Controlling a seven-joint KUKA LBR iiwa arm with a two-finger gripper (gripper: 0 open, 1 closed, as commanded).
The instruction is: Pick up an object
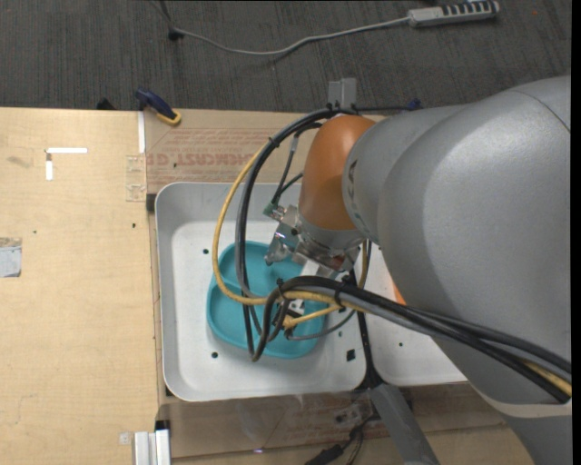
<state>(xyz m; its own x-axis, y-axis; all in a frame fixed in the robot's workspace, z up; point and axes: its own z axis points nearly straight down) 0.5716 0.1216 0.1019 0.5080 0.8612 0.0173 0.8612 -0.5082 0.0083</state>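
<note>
Pincer (292, 272) sits low over the teal bowl (238, 318), hidden beneath the grey arm (472, 218) and its orange band (329, 177); whether it grips anything cannot be told. Black and yellow cables (238, 236) loop down across the bowl. That bowl lies in the left white bin (182, 300), toward its middle, opening upward; its long axis cannot be judged, since the wrist covers its right part. Right of the bowl, the second white bin (413, 354) shows a small bare patch under the arm. Left of the bowl's bin spreads the tan wooden bench (73, 291). Beyond the bench, dark grey carpet (227, 77) carries a grey cord and a power strip (452, 12).
</note>
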